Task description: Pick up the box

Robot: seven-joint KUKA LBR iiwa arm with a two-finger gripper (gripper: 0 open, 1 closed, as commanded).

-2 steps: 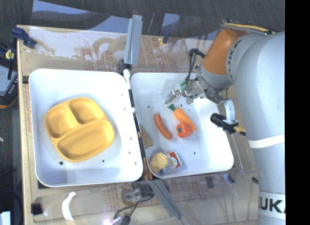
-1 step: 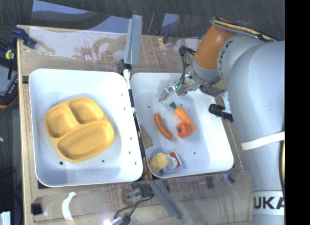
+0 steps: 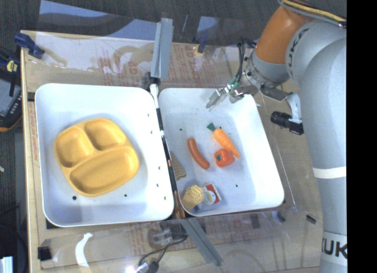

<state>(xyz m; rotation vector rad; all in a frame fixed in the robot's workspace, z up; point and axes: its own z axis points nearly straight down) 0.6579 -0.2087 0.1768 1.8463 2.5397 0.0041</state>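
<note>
Nearest the camera, at the front edge of the right bin (image 3: 268, 166), a small red and white box (image 3: 212, 194) lies flat against the bin's near wall, touching a piece of toy corn (image 3: 192, 195) on its left. Further back in the same bin lie a toy sausage (image 3: 198, 153), a carrot (image 3: 225, 140) and a small red pepper (image 3: 224, 157), grouped near the middle. The left bin (image 3: 53, 98) holds a yellow divided plate (image 3: 97, 155). The grey arm reaches in from the right, and its gripper (image 3: 221, 96) hovers at the far edge of the right bin, well apart from the box. Its fingers look slightly spread with nothing between them. This appears to be the approach stage: nothing is grasped. Next, the gripper likely needs to travel toward the near wall, past the vegetables, and descend over the box without catching the corn.
</note>
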